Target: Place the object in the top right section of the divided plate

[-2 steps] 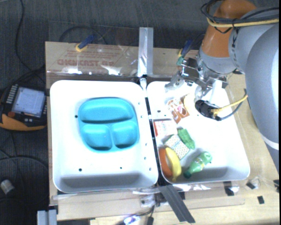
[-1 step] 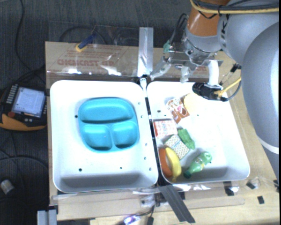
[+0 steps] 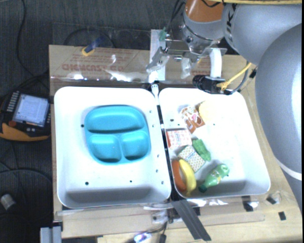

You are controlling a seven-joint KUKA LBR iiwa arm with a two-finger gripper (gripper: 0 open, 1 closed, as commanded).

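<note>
While poised beyond the far edge of the bins, gripper (image 3: 185,59) with fingers spread, holding nothing. Nearer and slightly right, food items (image 3: 192,146) heaped in right bin (image 3: 253,151). Blue divided plate (image 3: 116,133) in left bin (image 3: 66,151).

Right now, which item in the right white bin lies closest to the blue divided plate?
The small red and white packet, against that bin's left wall. The yellow banana and green bottle sit farther right, nearer the front.
</note>
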